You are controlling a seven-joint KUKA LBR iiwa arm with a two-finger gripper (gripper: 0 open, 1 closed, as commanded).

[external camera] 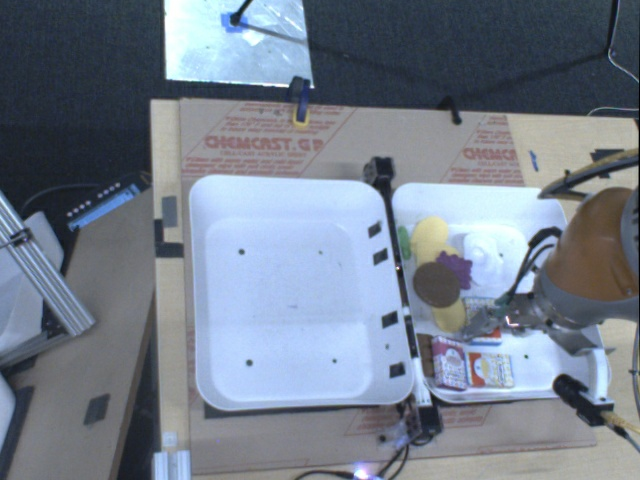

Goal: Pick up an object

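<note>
The right bin (470,196) holds a cluster of objects: a pale yellow lump (431,235), a purple toy (455,266), a brown disc (436,284), a white object (487,249), a small yellow piece (450,316) and a red-and-white packet (471,365). My gripper (490,319) hangs low in this bin, just right of the small yellow piece and above the packet. The orange-banded wrist (600,253) rises to its right. Nothing shows between the fingers.
The left bin (290,293) sits beside the right one, with black clips (385,258) along the shared edge. A cardboard sheet (270,138) lies under both bins. A metal plate (238,26) lies beyond the bench, a grey rail (35,273) at far left.
</note>
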